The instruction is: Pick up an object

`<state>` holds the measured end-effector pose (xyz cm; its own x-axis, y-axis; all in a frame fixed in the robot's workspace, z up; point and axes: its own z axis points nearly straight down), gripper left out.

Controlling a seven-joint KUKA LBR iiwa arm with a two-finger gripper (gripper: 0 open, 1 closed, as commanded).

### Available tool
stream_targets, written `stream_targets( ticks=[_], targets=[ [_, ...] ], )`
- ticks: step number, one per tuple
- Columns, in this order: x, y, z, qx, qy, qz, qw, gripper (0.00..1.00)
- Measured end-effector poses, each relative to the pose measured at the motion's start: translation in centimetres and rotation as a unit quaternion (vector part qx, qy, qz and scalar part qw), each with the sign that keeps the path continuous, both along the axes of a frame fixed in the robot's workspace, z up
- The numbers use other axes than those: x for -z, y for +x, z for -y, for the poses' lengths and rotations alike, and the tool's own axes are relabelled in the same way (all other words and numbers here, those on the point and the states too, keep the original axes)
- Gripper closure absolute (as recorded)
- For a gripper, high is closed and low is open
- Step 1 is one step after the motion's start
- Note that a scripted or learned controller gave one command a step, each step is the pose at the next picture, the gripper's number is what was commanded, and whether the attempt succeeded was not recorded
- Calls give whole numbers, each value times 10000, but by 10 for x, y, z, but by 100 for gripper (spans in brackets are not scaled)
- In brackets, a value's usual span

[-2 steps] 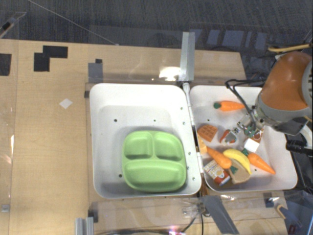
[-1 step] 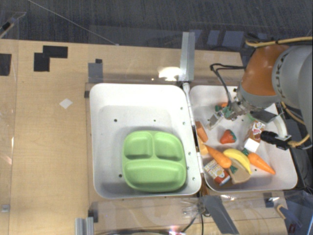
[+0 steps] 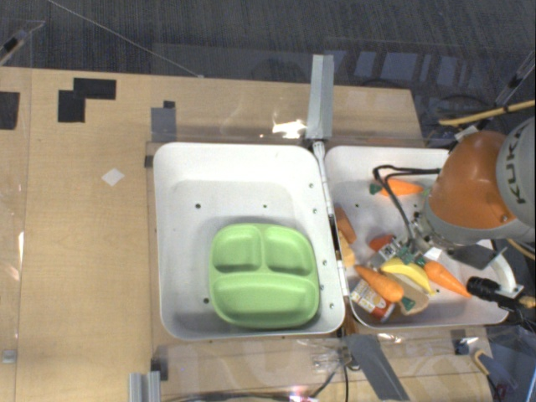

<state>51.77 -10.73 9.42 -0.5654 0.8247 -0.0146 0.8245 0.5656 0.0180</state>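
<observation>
The right bin holds a pile of toy food near its front. A yellow banana lies between two orange carrots. A small red piece sits just behind them. Another carrot lies near the bin's back, and an orange stick rests along the left wall. My gripper is low over the pile, just above the banana and beside the red piece. The orange band of the arm covers part of the bin.
In the left bin lies a green divided plate. A printed packet rests at the right bin's front edge. A metal post stands behind the wall between the bins. A black cable loops off the wrist.
</observation>
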Motion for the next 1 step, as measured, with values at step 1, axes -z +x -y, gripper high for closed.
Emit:
stream_targets(
  ticks=[1],
  targets=[
    [2,89,-11,1162,26,-18,9932,0]
  ],
)
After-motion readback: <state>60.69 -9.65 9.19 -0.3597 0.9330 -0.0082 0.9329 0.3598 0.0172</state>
